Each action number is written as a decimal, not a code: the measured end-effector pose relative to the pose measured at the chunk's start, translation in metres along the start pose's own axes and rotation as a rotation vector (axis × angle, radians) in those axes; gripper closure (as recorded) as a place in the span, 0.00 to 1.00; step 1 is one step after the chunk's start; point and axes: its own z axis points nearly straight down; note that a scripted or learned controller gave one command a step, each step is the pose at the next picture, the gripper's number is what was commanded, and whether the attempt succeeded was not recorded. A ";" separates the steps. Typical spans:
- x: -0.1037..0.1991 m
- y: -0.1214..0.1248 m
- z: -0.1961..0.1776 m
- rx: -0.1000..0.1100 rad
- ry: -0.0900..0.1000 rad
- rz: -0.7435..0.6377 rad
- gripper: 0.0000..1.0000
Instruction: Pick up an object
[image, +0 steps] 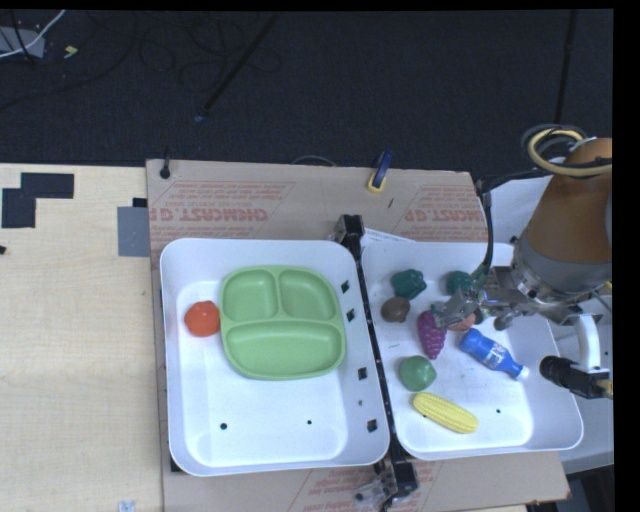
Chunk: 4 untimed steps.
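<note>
My gripper (468, 306) hangs low over the middle of the right bin (545, 425), reaching in from the right. Directly under and beside it lie a teal object (458, 283) and a small pinkish object (460, 320). A purple bunch of grapes (431, 333) lies just to its left and a blue bottle (493, 355) just below it. Further left are another teal piece (407, 282), a brown lump (396, 309) and a green ball (417, 373). A yellow corn cob (446, 412) lies near the bin's front.
The left bin (200, 430) holds a green divided plate (282, 322) and an orange-red ball (202, 318) at its left. A black divider (368, 340) runs between the bins. Cardboard lies under both bins, and the arm's grey body (565, 240) stands at the right.
</note>
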 end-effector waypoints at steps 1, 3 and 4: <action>-0.008 0.001 0.048 0.003 0.000 0.000 0.00; -0.001 0.002 0.121 0.002 0.001 0.000 0.00; -0.003 0.002 0.109 0.002 0.001 0.006 1.00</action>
